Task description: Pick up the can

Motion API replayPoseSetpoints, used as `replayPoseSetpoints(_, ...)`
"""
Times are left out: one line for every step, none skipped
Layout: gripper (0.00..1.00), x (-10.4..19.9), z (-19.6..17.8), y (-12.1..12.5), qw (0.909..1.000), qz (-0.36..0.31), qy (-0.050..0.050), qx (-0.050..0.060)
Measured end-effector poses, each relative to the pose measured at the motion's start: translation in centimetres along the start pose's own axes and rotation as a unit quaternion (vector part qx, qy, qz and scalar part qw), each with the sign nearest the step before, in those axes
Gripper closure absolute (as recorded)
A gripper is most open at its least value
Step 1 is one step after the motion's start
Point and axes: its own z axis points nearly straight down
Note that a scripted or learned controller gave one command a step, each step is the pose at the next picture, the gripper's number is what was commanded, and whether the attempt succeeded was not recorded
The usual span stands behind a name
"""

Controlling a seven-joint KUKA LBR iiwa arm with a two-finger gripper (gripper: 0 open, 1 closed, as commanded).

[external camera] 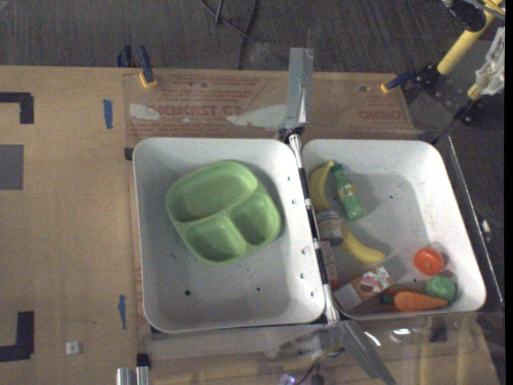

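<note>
One can [328, 226] is seen lying hard against the banana [357, 247], wedged between it and the white bin's [413, 203] dividing wall, its long axis judged parallel to that wall, while the claw's state cannot be told.

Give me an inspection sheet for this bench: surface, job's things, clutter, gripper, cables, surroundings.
Surface: two white bins side by side, left bin and right bin, on a cardboard-covered bench.
Job's things: can lying against the right bin's left wall, beside the banana.
Clutter: green divided plate in the left bin; in the right bin, green bottle, orange round item, green item, carrot, small box.
Gripper: nothing seen.
Cables: dark cable on the floor beyond the bench.
Surroundings: blue tape marks, clamps, yellow-handled equipment at upper right.
</note>
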Motion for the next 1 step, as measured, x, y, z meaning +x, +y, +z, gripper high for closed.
replayPoseSetpoints(1.00, -1.18, 0.02, 4.76, 1.0000, 0.000, -0.001, 0.000)
